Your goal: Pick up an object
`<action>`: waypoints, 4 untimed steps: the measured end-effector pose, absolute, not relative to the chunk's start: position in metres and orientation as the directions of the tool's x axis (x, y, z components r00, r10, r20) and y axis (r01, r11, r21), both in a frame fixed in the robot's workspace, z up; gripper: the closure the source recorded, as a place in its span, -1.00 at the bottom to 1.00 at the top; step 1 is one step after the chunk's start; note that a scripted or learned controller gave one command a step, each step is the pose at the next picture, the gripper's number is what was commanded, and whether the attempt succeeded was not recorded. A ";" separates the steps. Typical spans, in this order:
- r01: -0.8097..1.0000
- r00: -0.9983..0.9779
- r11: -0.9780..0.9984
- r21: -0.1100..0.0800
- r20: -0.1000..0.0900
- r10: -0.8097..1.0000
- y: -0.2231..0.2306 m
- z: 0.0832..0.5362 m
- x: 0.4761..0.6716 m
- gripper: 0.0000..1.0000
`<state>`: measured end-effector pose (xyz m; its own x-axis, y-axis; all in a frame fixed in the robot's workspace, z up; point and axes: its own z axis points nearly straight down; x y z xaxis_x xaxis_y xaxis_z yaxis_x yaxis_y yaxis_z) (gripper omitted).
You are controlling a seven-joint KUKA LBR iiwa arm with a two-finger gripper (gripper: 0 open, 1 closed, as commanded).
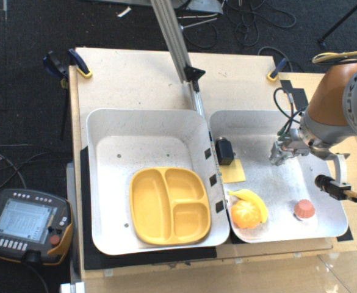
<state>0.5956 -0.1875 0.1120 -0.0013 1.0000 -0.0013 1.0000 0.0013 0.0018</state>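
One orange, one banana, one pink cup, one yellow tray; claw state unclear.

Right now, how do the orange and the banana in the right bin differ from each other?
The orange is round and orange-coloured, while the banana is long, curved and yellow. The orange lies nearer the bin's front left corner; the banana curls around its upper right side. The orange looks bulkier, the banana slimmer. Both lie in the right bin, touching each other, apart from the gripper.
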 end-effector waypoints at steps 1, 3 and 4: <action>1.000 -0.003 0.003 0.006 -0.002 1.000 -0.184 0.157 0.603 1.00; 1.000 -0.003 0.003 0.008 -0.003 1.000 -0.183 0.254 0.604 1.00; 1.000 -0.008 0.008 0.003 0.001 1.000 -0.127 0.262 0.612 1.00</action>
